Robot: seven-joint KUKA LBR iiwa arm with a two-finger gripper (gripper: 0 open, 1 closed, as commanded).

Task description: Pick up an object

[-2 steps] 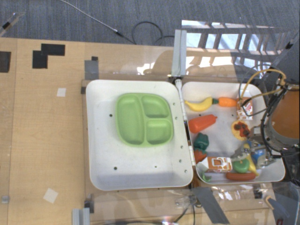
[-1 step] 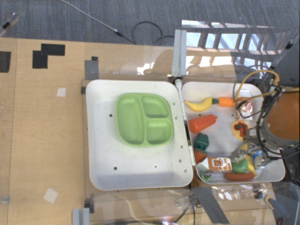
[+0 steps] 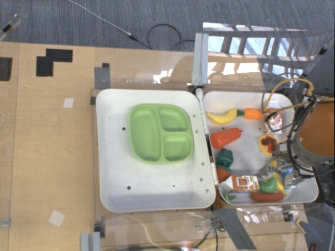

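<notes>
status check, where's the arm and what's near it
Arm low over right bin, near corner. Toys crowd there: hot dog, carton. Nothing seen held.

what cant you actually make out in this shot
- Gripper: in the camera view it sits low in the right bin among cables and toys; whether it holds anything cannot be told.
- Small carton: its label print is too small to read.
- Arm: cut off by the right edge.
- Green item and the red piece below it: partly hidden by the bin divider, so their shapes are unclear.
</notes>
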